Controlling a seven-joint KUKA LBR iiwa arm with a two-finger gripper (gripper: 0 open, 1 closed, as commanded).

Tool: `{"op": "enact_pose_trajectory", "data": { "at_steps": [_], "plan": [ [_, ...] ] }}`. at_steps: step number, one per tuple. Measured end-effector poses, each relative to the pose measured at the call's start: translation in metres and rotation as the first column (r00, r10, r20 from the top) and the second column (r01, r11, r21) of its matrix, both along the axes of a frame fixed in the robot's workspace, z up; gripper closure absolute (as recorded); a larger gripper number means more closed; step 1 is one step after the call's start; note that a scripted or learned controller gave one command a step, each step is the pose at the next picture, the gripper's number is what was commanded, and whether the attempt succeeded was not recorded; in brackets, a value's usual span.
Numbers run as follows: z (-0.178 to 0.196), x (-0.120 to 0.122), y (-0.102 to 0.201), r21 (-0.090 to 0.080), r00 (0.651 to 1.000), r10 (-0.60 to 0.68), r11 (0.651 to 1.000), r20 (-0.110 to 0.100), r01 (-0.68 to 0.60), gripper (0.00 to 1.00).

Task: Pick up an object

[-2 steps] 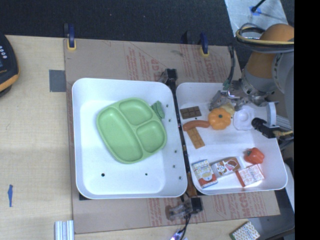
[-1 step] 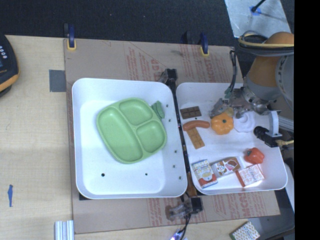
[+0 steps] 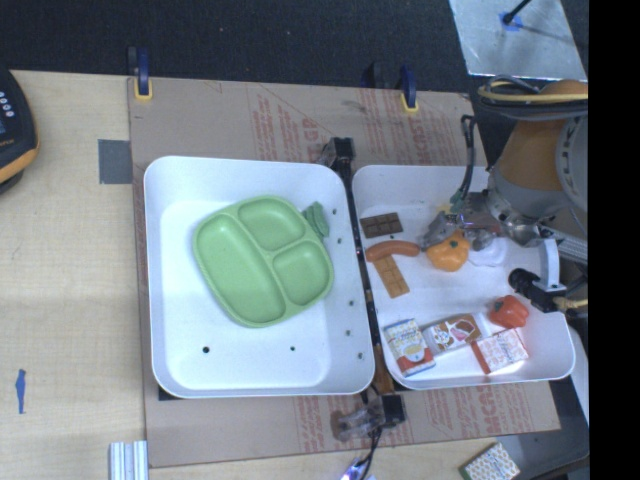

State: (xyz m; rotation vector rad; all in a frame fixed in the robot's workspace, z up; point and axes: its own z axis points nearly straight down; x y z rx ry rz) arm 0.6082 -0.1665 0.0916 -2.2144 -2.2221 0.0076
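A green divided plate (image 3: pixel 264 259) lay mid-left bin (image 3: pixel 170 348). In the right bin (image 3: pixel 560 363), the gripper (image 3: pixel 452 230) hung over an orange toy (image 3: pixel 447 254) near its back edge.

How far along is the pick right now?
Nothing looks picked yet. The gripper is low in the right white bin, at the small orange rounded toy, which sits on the bin floor. Grasp and lift remain; the green divided plate lies in the left bin.
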Motion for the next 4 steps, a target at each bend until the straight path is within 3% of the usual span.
{"op": "enact_pose_trajectory", "data": {
  "at_steps": [1, 2, 3, 4],
  "plan": [
    [0.002, 0.051, -0.018, -0.002, 1.0, 0.004, 1.0, 0.01, -0.004, 0.0],
    [0.092, 0.05, -0.028, -0.003, 1.0, 0.0, 1.0, 0.014, 0.0, 0.0],
    [0.019, 0.047, -0.02, 0.001, 1.0, 0.004, 1.0, -0.003, -0.004, 0.0],
    [0.002, -0.006, -0.009, 0.001, 1.0, 0.0, 1.0, -0.003, 0.0, 0.0]
  ]
}}
